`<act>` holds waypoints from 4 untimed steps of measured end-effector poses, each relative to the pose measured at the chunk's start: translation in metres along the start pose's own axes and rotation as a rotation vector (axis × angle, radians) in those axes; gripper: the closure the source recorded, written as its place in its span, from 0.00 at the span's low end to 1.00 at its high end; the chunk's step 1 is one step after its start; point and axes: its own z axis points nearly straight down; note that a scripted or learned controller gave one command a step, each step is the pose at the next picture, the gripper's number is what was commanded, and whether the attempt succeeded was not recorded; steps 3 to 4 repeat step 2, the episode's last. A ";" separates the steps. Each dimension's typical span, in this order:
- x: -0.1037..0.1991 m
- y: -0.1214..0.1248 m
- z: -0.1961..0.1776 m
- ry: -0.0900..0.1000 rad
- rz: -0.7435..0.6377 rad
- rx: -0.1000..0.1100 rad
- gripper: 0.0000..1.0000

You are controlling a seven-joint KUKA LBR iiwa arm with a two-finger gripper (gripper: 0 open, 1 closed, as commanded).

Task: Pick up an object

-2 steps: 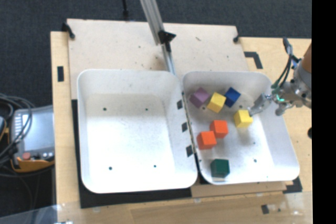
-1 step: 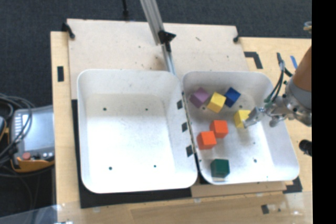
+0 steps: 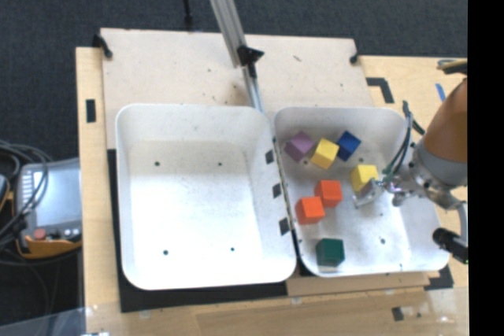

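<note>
1. you are looking at the green cube (image 3: 331, 252) sitting nearest, close to the front wall of the right bin (image 3: 394, 264), well apart from the others.
2. two orange cubes (image 3: 319, 201) are lying just behind it, side by side and nearly touching.
3. the claw (image 3: 370, 194) is hanging low at the right side, just beside a yellow cube (image 3: 363, 175); you cannot tell whether it is spread or pressed together, and nothing is showing pinched in it.
4. farther back, a second yellow cube (image 3: 324, 153), a purple cube (image 3: 299, 145) and a blue cube (image 3: 348, 144) are crowding together.
5. these are looking like small, light, rigid blocks; you are probably best taking one across two flat opposite faces, squarely, since the edges may be slipping.
6. the left bin (image 3: 157, 138) is lying alongside on the desk (image 3: 94, 169).
</note>
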 end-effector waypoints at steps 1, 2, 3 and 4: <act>-0.002 0.001 0.028 -0.003 0.002 -0.008 0.00; -0.003 0.003 0.015 -0.004 0.008 -0.014 1.00; -0.003 0.003 0.015 -0.004 0.008 -0.014 1.00; -0.003 0.003 0.015 -0.004 0.008 -0.014 1.00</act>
